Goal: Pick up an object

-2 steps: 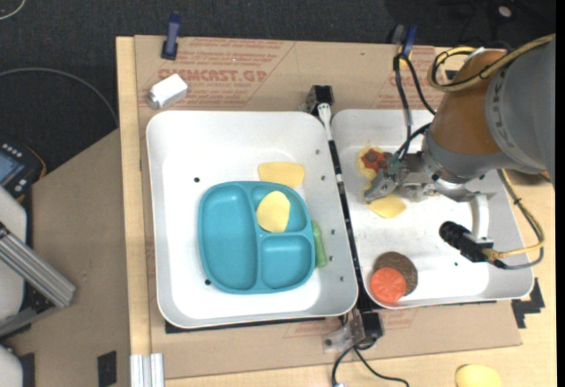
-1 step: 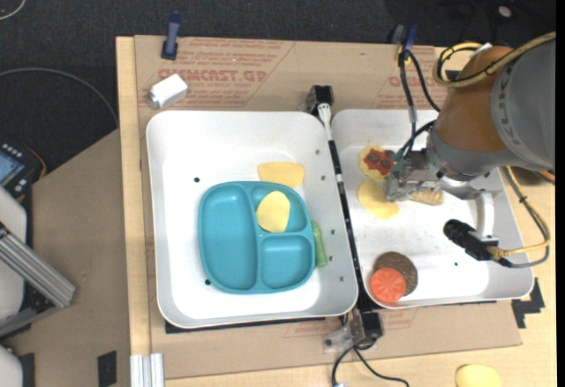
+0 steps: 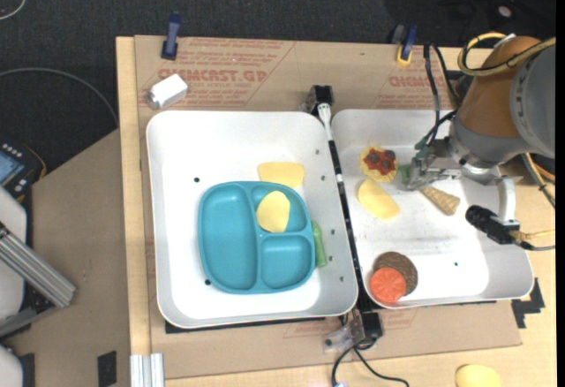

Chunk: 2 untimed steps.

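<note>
Your worktop is a flat brown board printed with red lettering. Two shallow white bins sit directly on it side by side, the left bin and the right bin touching along their inner edges. A small white block lies near the worktop's far left corner.

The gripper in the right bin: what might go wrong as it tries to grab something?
The gripper sits among crowded pieces: a red toy, a yellow piece and a cone. It might nudge one away or close on nothing. The cone lies partly under the arm, so the camera may judge it poorly.
</note>
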Motion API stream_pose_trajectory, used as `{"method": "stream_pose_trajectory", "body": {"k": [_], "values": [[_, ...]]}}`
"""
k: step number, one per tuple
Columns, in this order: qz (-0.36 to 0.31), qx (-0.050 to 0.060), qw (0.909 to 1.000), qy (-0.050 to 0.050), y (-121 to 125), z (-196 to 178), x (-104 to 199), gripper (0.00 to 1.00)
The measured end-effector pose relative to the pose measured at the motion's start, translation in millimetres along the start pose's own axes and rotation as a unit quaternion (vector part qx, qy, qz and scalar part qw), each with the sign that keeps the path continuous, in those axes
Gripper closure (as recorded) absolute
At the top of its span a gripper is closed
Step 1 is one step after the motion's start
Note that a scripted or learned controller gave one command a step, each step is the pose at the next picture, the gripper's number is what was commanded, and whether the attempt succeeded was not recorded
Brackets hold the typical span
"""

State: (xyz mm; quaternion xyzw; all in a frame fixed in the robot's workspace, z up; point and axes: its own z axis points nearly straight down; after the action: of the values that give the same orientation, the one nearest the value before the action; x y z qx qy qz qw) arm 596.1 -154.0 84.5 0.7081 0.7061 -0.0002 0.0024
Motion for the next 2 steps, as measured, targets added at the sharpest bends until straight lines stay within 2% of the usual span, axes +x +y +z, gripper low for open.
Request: {"method": "stream_pose_trajectory", "body": {"k": [1, 2], "values": [[0.000, -0.001, 1.0000, -0.001, 35, -1, -71, 1.00], [-0.003, -0.001, 1.0000, 0.001, 73, -1, -69, 1.00]]}}
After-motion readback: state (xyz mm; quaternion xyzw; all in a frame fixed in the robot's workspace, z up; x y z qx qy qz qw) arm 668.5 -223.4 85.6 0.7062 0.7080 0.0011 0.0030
